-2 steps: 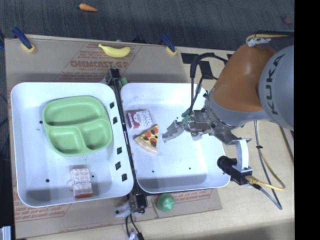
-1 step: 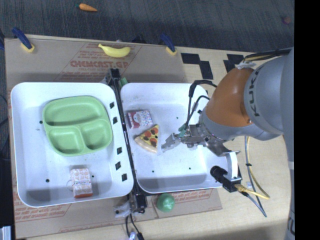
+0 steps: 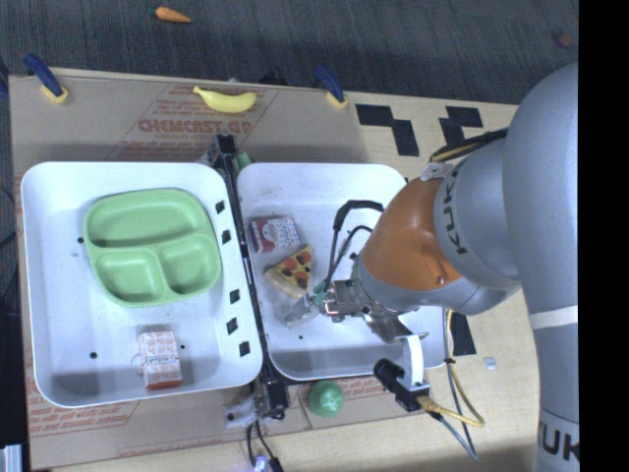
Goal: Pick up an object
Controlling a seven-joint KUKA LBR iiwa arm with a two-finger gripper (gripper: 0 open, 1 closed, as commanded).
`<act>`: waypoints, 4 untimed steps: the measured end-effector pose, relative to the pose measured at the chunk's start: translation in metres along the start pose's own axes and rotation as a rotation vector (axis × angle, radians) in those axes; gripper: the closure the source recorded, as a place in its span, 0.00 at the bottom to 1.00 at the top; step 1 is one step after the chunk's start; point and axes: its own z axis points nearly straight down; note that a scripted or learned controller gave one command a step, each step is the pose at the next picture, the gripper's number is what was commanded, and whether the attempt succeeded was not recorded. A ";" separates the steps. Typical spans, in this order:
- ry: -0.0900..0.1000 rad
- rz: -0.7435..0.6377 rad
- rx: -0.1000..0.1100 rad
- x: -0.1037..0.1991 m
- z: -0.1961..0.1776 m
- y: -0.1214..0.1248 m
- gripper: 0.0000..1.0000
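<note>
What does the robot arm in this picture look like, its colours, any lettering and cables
The arm is bulky and rounded, with smooth grey shells and a broad orange band above the wrist. Dark KUKA lettering shows on the grey shell beside that band and again near the bottom corner. Black cables loop from the wrist toward the gripper, and a yellow cable trails below it. The gripper end looks dark and metallic.

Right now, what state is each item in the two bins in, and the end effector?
Green divided tray: lying flat in the left bin, right side up.
Small wrapped box: lying flat in the left bin, near its front edge.
Red packet: lying flat in the right bin.
Pizza slice toy: lying flat, beside the end effector.
End effector: low in the right bin; grip unclear.
</note>
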 end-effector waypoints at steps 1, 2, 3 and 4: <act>-0.001 -0.007 -0.001 0.000 -0.010 0.001 1.00; -0.004 0.000 -0.009 -0.025 -0.195 0.061 1.00; 0.000 0.000 0.002 0.056 -0.099 0.081 1.00; -0.001 0.001 0.001 0.055 -0.100 0.081 0.00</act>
